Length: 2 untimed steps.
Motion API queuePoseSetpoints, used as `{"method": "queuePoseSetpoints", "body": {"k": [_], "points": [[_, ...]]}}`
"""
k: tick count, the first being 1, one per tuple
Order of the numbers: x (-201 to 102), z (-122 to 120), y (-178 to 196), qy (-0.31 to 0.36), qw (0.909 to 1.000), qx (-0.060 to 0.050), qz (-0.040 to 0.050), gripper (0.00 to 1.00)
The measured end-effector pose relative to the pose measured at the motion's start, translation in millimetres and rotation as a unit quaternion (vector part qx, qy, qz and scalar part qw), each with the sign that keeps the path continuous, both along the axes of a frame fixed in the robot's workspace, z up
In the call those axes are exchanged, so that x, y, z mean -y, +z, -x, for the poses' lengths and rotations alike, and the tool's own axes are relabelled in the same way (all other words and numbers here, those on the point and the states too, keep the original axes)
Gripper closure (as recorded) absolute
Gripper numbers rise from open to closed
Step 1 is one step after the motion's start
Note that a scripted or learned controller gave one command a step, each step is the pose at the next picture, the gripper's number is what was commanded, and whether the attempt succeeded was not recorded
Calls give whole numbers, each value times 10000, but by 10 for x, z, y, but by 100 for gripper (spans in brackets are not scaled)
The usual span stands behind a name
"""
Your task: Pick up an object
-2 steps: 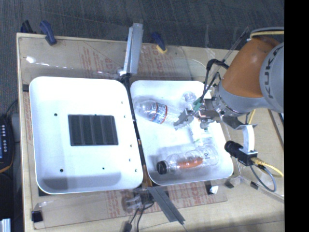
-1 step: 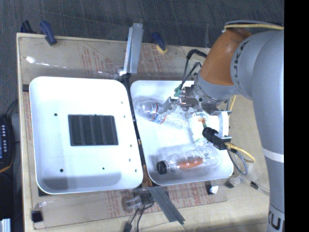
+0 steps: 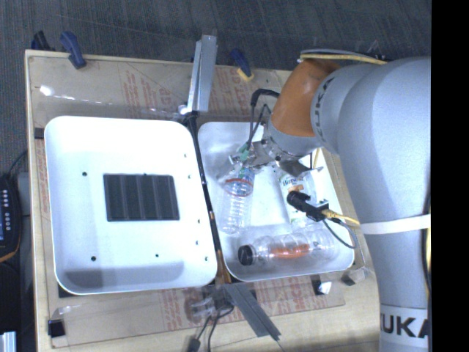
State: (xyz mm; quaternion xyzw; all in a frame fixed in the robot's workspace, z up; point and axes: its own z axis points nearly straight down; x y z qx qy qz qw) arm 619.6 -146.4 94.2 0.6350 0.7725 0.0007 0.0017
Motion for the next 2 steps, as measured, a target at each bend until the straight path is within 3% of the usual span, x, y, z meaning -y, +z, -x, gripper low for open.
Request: {"method": "queuePoseSetpoints", "body": {"k": [1, 2], "points": [[-8, -7, 107, 19, 10000, 0, 0, 100], [-165, -223, 979, 36, 10000, -22, -5, 100]]}}
